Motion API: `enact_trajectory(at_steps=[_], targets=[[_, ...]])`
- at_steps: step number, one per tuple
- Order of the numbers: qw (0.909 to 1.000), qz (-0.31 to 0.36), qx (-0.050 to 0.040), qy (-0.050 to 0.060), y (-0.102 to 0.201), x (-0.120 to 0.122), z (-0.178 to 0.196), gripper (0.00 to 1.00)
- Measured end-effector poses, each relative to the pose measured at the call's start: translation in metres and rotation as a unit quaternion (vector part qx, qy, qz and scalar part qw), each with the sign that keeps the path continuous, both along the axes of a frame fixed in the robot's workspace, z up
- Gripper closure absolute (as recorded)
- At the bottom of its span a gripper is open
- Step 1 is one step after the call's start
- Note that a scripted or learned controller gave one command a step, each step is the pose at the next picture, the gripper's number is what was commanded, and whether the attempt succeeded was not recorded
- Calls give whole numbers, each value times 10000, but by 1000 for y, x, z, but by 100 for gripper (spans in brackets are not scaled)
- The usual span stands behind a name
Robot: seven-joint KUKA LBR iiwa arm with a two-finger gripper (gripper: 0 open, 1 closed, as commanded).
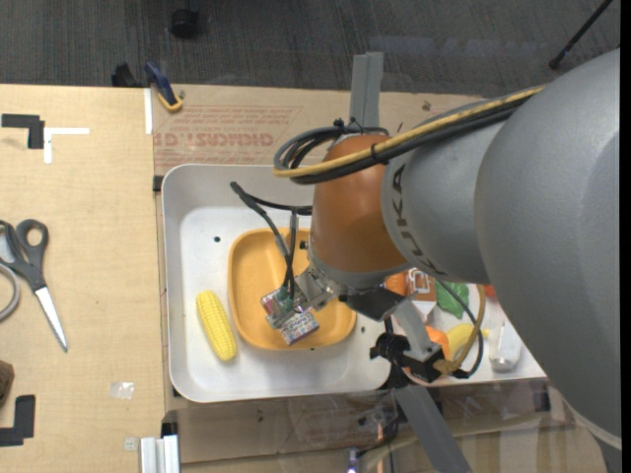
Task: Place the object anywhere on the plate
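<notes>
At the far left we see scissors [35, 274] lying on the bench, well apart from the work. Next comes the white bin [182, 363], and in it a corn cob [216, 325] lying on the bin floor just beside the yellow plate [251, 264], off its left edge. We take the corn to be the object, so the task looks undone. Further right, the gripper [291, 315] hangs over the plate's lower right part, and we cannot tell from here how it is set, since the wrist hides it. Right of the arm, small colourful items [455, 338] lie in the other bin.

We judge the main risk to be a descent onto the plate instead of the corn: the tool sits away from the cob, and a grasp there would close on nothing or nudge the plate against the corn.
</notes>
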State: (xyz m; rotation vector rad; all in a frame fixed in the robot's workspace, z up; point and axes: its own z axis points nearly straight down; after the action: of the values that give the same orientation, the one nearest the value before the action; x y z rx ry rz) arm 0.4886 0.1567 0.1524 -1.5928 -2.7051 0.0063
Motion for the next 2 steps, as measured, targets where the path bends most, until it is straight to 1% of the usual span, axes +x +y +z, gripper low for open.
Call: enact_trajectory(at_steps=[1, 2], targets=[[9484, 3171, 13, -16, 50, -10, 122, 100], [9282, 3720, 10, -25, -18, -9, 185, 100]])
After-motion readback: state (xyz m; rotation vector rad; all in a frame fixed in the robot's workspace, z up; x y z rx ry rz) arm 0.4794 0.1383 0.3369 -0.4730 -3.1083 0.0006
